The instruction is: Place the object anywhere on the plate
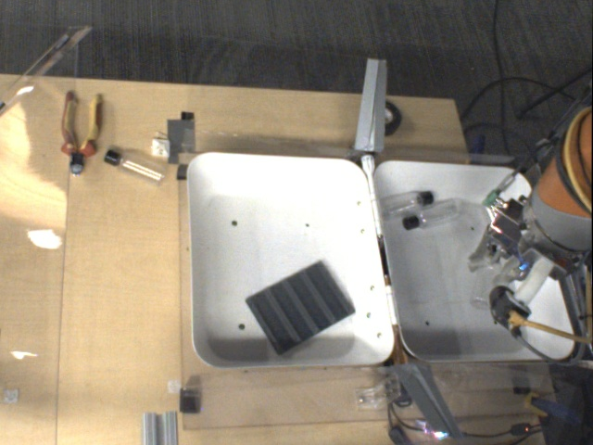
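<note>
A dark grey ribbed slab (pixel 299 306), lying at a slant, rests in the lower middle of the left bin (pixel 222 248). A small clear piece with a black cap (pixel 422 208) lies near the top left of the right bin (pixel 435 295). The arm's wrist, with its orange band (pixel 561 188), reaches in from the right. My gripper (pixel 496 248) hangs over the right side of the right bin, to the right of and below the clear piece and apart from it. Nothing shows between its tips.
Red-handled pliers (pixel 81 128) and a small clear vial (pixel 134 163) lie on the wooden bench left of the bins. A grey metal post (pixel 373 105) stands at the back between the bins. Cables (pixel 519 109) trail at the right.
</note>
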Motion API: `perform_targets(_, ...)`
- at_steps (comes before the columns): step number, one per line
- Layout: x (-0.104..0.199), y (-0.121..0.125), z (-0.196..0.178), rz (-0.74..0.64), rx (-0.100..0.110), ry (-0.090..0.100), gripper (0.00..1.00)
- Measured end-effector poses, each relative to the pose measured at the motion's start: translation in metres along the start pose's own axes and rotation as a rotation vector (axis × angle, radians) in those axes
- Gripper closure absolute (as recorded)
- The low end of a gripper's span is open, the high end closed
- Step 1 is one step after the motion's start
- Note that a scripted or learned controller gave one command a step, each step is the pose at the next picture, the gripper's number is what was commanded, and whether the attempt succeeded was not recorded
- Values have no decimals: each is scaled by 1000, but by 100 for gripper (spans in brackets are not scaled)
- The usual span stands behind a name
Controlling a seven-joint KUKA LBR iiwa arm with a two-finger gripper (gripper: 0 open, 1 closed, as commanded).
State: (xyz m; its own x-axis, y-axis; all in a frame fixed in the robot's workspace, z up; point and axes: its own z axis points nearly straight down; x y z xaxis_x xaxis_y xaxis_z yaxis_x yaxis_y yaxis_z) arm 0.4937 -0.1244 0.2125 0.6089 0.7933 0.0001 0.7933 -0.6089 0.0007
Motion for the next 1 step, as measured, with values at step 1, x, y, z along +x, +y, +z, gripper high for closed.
perform_targets(1, 74, 3, -69, -225, -3, 2, 100)
